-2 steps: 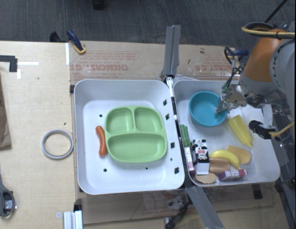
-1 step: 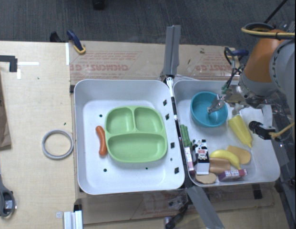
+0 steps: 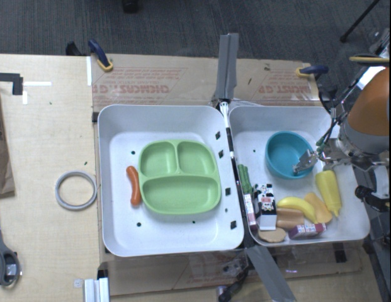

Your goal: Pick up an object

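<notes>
The pile of toy food in the right bin [image 3: 352,231] offers the likeliest things to lift: a yellow corn cob [image 3: 328,192] lies along the bin's right side, a banana [image 3: 294,204] just left of it, with a bread roll [image 3: 289,218], a wrapped sausage [image 3: 306,230], a cookie [image 3: 272,235] and a small black-and-white carton [image 3: 266,199] crowded below and beside them. A teal bowl [image 3: 288,154] sits above the pile, toward the bin's far end.

The arm [image 3: 370,109] enters from the right, its orange band cut off by the frame edge, and bends down over the right bin's rim. The gripper [image 3: 304,164] hangs at the bowl's right lip, its metal fingers [image 3: 301,167] pointing down and left into the bowl. They look close together and nothing shows between them, but they are small and partly lost against the bowl's rim, so how far apart they stand cannot be told.

The corn cob lies just below and to the right of the gripper, near but not touching; the banana is a little farther, below.

In the left bin [image 3: 113,231] a green divided plate [image 3: 179,177] rests in the middle, with an orange carrot [image 3: 135,185] just beside its left edge. On the bench to the left lies a grey tape ring [image 3: 76,189].
</notes>
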You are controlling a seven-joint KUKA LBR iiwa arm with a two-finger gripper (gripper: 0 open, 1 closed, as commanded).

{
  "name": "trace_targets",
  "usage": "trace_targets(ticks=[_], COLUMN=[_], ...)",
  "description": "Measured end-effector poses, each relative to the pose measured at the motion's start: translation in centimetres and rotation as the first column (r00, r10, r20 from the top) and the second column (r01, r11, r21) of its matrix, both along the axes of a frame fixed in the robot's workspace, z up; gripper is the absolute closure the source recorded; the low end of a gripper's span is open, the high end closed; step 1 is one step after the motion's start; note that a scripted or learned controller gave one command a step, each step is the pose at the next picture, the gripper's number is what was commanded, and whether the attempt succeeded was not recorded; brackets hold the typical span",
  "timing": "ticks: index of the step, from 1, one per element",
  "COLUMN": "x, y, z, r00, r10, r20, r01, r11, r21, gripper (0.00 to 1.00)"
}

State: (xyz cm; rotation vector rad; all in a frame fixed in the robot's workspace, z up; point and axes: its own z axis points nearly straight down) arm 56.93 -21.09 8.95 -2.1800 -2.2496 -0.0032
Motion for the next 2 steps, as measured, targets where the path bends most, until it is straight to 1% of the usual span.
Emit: trace_targets(ticks=[1, 2], x=[-3.7, -3.3], y=[2.9, 2.6], z=[0.0, 1.1], r00=[0.961, 0.963], r10=[0.276, 0.270], r20=[0.002, 0.011], r01=[-0.276, -0.270], r11=[0.961, 0.963], r21=[-0.006, -0.011], gripper=[0.00, 1.00])
